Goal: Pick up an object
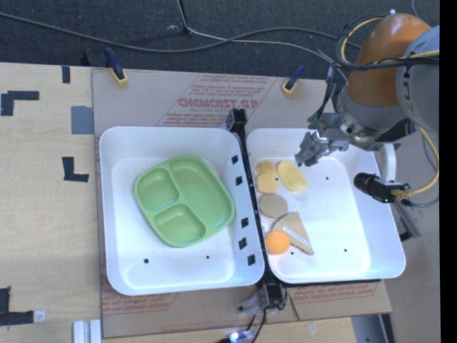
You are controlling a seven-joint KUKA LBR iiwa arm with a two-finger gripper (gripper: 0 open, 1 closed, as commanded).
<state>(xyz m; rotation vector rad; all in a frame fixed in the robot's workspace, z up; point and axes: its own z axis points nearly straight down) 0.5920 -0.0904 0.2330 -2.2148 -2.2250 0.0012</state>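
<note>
Gripper [308,156] hangs over right bin [371,206], upper left part, just right of a pale yellow oval piece [291,176]; can't tell its state. That piece's long axis runs upper-left to lower-right, beside round yellow pcs [267,182]. Arm [385,63] leans in from upper right, wrist angled down-left.

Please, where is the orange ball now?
The orange ball lies in the right bin, near its front-left corner, touching the tan wedge.
</note>
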